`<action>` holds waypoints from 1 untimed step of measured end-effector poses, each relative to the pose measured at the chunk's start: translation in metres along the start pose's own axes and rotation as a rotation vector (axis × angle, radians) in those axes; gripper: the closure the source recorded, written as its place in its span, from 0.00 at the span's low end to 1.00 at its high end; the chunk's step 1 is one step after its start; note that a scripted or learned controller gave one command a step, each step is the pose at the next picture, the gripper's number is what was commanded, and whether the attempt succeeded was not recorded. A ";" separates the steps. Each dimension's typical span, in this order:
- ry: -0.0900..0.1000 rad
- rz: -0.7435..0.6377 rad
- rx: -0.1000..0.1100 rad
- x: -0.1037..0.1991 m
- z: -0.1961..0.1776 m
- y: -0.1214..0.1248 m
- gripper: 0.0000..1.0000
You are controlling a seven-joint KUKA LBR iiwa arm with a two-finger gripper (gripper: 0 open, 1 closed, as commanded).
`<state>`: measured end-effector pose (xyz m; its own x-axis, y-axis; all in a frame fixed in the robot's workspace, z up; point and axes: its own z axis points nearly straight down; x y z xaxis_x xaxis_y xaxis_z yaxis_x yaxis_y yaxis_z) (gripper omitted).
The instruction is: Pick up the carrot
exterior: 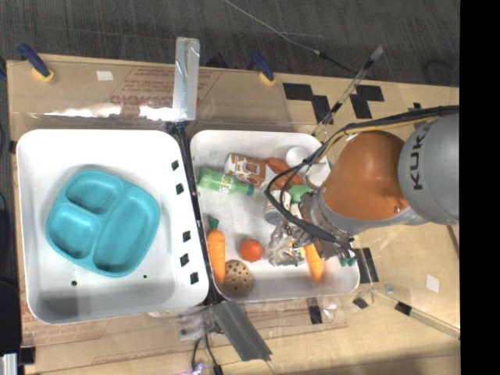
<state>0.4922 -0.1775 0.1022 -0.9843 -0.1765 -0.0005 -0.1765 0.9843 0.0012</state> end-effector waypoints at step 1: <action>-0.006 -0.032 0.004 -0.016 -0.087 0.031 1.00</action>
<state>0.5024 -0.1439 0.1889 -0.9781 -0.2081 -0.0061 -0.2081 0.9781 -0.0029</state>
